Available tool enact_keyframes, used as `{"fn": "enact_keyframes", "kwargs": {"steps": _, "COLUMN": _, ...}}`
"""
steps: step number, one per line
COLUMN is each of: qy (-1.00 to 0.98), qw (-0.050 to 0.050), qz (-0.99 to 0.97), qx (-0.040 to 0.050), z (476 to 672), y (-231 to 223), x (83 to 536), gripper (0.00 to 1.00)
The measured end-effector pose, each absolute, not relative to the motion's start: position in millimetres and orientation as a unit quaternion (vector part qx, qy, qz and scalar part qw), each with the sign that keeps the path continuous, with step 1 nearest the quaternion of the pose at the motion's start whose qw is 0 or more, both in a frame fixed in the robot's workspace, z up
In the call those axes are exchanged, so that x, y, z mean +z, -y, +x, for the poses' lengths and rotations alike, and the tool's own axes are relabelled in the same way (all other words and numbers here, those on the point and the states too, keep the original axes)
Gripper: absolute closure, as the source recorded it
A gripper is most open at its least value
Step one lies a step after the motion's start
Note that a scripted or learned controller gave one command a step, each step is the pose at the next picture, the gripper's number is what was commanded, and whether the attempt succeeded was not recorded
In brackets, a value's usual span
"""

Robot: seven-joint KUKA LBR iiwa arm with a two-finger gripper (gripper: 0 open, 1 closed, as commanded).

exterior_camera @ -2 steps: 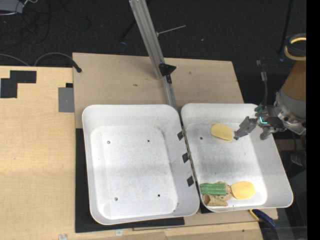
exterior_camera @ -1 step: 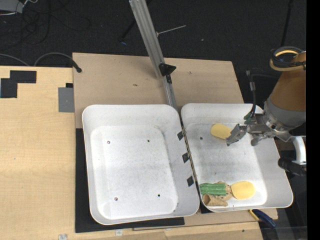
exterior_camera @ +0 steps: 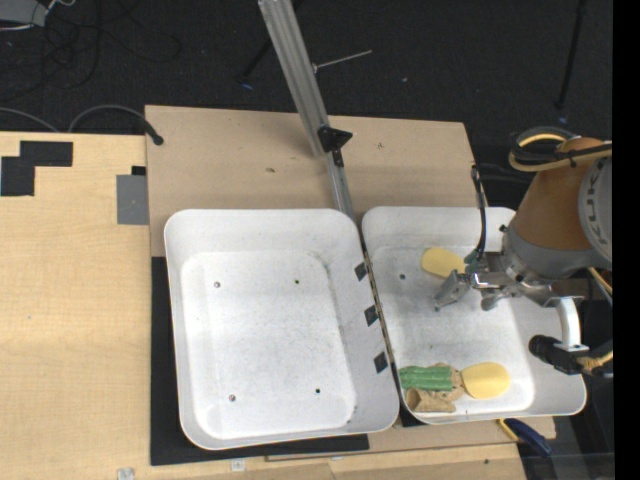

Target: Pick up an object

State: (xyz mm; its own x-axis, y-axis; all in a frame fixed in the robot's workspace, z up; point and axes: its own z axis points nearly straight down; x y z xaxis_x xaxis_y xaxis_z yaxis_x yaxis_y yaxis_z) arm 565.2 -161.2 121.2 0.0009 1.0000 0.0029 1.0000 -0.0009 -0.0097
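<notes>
Found the pincer (exterior_camera: 465, 288) low over the middle of the right bin (exterior_camera: 400, 230), carried on the grey arm (exterior_camera: 556, 230) reaching in from 3 o'clock, orange band at the wrist. Could not tell whether released or clenched; saw nothing gripped in it. Spotted a pale yellow rounded lump (exterior_camera: 440, 261) just beside it at 10 o'clock, lying on the bin floor, apparently apart from the metal, though too close to be sure. Noted a second yellow rounded piece (exterior_camera: 487, 379) well apart at 6 o'clock, near the bin's front edge. Saw a green ridged object (exterior_camera: 425, 376) lying flat next to that piece at 7 o'clock from the pincer, one end close to the yellow. Made out a tan crumbly lump (exterior_camera: 434, 399) just below the green one, touching or nearly touching both neighbours, tucked into the front left corner. Counted three small black clips (exterior_camera: 371, 315) along the seam between the bins at 9 o'clock. Beyond them, found the left bin (exterior_camera: 190, 238), white and shallow, speckled with dark dots. Traced a slanted aluminium bar (exterior_camera: 300, 78) from the gap between the bins away toward 11 o'clock, over the brown board (exterior_camera: 240, 158) behind both bins. Noticed a light wooden tabletop (exterior_camera: 70, 298) far out at 9 o'clock, and cables (exterior_camera: 40, 8) on the dark floor at 10 o'clock.
</notes>
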Motion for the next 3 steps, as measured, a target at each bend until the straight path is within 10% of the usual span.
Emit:
{"fn": "enact_keyframes", "kwargs": {"steps": 1, "qy": 0.706, "qw": 0.001, "qz": -0.708, "qx": 0.0005, "z": 565.6, "y": 160.6, "x": 91.3, "gripper": 0.00}}
{"fn": "enact_keyframes", "kwargs": {"steps": 2, "qy": 0.705, "qw": 0.001, "qz": -0.710, "qx": 0.0001, "z": 565.5, "y": 161.4, "x": 102.1, "gripper": 1.00}}
{"fn": "enact_keyframes", "kwargs": {"steps": 3, "qy": 0.707, "qw": -0.002, "qz": -0.708, "qx": -0.0009, "z": 565.8, "y": 164.5, "x": 165.3, "gripper": 1.00}}
